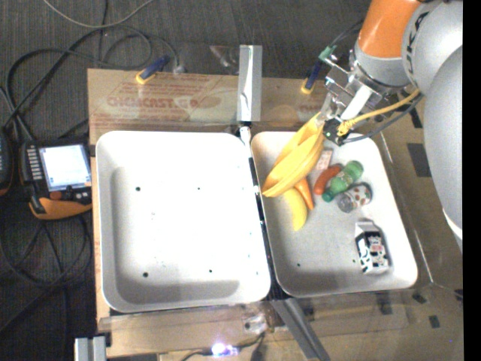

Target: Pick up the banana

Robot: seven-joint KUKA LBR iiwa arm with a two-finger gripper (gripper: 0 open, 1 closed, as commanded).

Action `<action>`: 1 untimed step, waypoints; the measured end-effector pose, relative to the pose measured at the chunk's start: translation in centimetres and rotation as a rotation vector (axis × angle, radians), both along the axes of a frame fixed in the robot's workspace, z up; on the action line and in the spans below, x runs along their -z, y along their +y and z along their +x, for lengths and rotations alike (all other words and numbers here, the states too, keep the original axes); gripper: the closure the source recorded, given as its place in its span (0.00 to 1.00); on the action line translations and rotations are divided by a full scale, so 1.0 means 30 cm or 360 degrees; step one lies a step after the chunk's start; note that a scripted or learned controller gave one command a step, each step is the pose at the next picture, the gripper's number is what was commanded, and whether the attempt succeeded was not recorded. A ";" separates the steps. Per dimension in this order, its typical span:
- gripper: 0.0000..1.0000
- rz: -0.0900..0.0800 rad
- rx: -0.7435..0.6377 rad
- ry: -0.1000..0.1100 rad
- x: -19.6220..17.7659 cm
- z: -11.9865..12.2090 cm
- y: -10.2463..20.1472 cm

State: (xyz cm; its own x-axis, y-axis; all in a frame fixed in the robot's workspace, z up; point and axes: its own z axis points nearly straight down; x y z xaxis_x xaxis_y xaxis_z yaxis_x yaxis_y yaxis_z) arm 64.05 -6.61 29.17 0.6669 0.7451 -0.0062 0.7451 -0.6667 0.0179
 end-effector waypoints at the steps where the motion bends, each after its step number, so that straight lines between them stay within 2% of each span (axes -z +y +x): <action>1: 1.00 -0.0032 -0.0085 -0.0053 0.082 0.090 -0.009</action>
